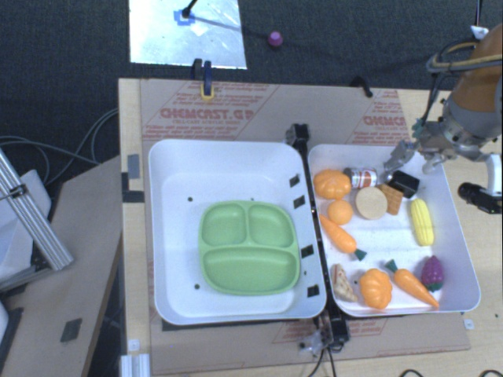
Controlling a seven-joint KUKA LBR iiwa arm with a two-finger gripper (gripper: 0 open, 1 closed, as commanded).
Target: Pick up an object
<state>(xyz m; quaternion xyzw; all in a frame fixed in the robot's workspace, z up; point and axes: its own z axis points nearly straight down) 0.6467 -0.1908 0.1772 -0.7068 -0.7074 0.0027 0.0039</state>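
Note:
The right bin (pixel 458 246) holds several toy foods. An orange pumpkin (pixel 332 184), a small can (pixel 363 178), a cream round disc (pixel 371 203) and a small orange ball (pixel 339 211) lie at its back. A carrot (pixel 340 236) and a yellow corn cob (pixel 422 221) sit mid-bin. At the front are an orange pepper (pixel 376 287), a second carrot (pixel 414 286), a purple grape bunch (pixel 431 271) and a bread slice (pixel 343 283). My gripper (pixel 405 167) hangs over the bin's back right part, just right of the can and above the disc.
The left bin (pixel 169 210) holds a green divided plate (pixel 250 247). A black divider (pixel 308 210) runs between the bins. A shiny sheet (pixel 187 22) and a purple ball (pixel 274 38) lie on the floor behind the bench. An aluminium frame (pixel 27 210) stands at left.

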